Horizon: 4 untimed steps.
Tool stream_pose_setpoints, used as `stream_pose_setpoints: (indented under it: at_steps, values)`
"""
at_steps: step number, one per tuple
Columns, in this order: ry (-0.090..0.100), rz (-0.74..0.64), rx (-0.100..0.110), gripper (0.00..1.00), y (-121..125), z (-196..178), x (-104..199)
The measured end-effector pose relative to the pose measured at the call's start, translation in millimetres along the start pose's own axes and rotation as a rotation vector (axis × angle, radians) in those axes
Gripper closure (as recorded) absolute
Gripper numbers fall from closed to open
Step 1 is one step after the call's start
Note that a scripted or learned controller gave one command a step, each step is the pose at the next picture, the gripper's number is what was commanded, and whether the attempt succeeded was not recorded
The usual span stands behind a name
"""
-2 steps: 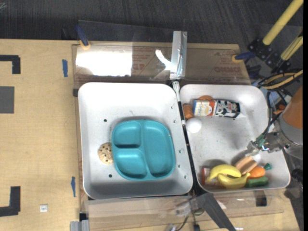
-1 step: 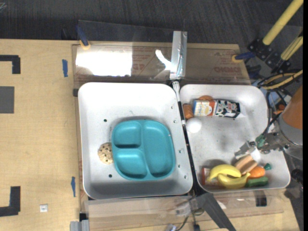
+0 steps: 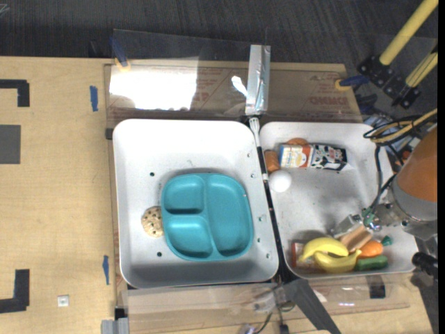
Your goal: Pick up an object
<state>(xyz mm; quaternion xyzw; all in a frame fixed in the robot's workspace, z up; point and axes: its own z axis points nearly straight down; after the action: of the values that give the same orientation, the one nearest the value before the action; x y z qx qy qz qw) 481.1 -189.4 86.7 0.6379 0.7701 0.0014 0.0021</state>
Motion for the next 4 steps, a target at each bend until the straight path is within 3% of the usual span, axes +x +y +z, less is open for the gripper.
stream_pose_setpoints:
  at_steps: [1,2,3,4]
  values:
    - [-0.004,0.001,-0.007,1.0,2.5,-11.7,-0.8]
    - [-0.003,0.093,-0.003,1.0,10.2,-1.3,49.8]
    - [-0.004,0.023,-0.006,1.0,18.7,-1.9,89.2]
    - [-0.001,0.02,-0.004,1.0,17.7,-1.3,57.3]
